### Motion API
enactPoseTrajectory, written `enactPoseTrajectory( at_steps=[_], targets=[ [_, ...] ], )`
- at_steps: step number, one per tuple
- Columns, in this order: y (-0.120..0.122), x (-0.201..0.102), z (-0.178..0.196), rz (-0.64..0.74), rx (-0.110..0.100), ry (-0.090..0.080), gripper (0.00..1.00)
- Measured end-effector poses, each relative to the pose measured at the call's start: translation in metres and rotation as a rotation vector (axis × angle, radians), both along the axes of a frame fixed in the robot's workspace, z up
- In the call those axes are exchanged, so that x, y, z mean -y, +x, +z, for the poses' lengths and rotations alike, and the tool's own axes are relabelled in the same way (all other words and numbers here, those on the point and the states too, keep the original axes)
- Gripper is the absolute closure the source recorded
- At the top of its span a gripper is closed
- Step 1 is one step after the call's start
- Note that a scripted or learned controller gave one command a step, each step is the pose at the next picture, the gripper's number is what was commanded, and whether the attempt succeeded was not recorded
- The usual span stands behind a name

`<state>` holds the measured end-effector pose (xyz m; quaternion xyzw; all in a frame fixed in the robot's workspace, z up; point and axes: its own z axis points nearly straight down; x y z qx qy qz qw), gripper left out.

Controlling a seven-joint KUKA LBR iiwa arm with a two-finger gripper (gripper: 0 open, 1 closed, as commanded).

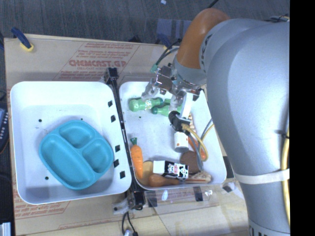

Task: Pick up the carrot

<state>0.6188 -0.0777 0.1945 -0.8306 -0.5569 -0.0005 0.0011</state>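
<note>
No carrot in the hand yet: the pick remains undone.

KUKA's hand (pixel 165 90) hangs over the far end of the right bin (pixel 162 132), just above a green toy (pixel 147 103), and whether it is spread or pressed together cannot be told from above. The carrot (pixel 137 160) lies well apart from the hand, toward the near end of the same bin, against the left wall, beside a small black-and-white box (pixel 174 169). By the look of it, the reach, the grasp and the lift are all left. A blue divided plate (pixel 76 154) sits in the left bin (pixel 29 132).
</note>
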Motion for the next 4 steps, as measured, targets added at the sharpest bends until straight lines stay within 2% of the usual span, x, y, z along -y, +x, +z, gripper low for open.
enactPoseTrajectory(
  at_steps=[1, 2, 3, 4],
  targets=[
    [-0.068, -0.010, -0.004, -0.001, -0.011, 0.000, 0.00],
    [-0.109, 0.023, -0.103, 0.221, -0.008, 0.003, 0.00],
    [-0.108, 0.022, -0.093, 0.233, -0.011, 0.005, 1.00],
    [-0.108, 0.022, -0.093, 0.233, -0.011, 0.004, 0.00]
  ],
)
